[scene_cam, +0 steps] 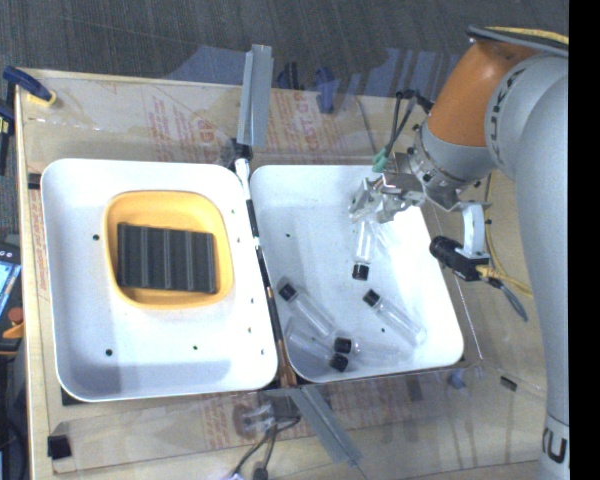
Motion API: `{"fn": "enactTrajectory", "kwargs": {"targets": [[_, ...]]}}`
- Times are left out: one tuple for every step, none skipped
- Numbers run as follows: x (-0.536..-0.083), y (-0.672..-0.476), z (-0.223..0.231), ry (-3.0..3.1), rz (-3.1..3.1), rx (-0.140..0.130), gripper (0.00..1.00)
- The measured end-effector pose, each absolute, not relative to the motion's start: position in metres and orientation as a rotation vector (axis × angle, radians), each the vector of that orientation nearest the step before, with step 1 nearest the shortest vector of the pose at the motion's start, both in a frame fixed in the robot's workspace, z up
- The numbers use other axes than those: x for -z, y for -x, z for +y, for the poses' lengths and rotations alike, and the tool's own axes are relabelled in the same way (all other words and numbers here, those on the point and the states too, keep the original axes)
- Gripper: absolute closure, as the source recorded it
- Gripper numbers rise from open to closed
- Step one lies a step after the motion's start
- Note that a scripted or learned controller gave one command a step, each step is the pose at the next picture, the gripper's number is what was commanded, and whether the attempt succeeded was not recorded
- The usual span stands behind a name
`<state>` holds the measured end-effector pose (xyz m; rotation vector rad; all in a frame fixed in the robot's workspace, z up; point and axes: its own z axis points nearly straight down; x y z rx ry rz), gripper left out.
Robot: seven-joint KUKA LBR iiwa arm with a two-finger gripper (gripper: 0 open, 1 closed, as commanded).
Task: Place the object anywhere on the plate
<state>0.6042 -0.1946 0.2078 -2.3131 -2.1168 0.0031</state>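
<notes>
Hovering near the right bin's far edge, my gripper, fingers state unclear, sits just above a vial.

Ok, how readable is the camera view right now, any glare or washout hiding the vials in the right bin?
Camera view: the clear vials nearly vanish against the white right bin, with mainly their black caps readable; the gripper blends into bright highlights; the yellow plate in the left bin is crisp, with soft shadow along that bin's lower edge.

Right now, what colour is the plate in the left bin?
Yellow-orange plate, with a dark ribbed insert at its centre; camera view.
</notes>
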Motion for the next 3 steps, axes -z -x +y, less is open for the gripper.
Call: {"fn": "enactTrajectory", "kwargs": {"targets": [[-0.22, -0.595, -0.134, 2.047, -2.377, -0.004, 1.0], [-0.214, -0.603, -0.07, 1.706, -2.633, -0.004, 1.0], [-0.209, -0.599, -0.032, 1.393, -2.81, -0.005, 1.0]]}}
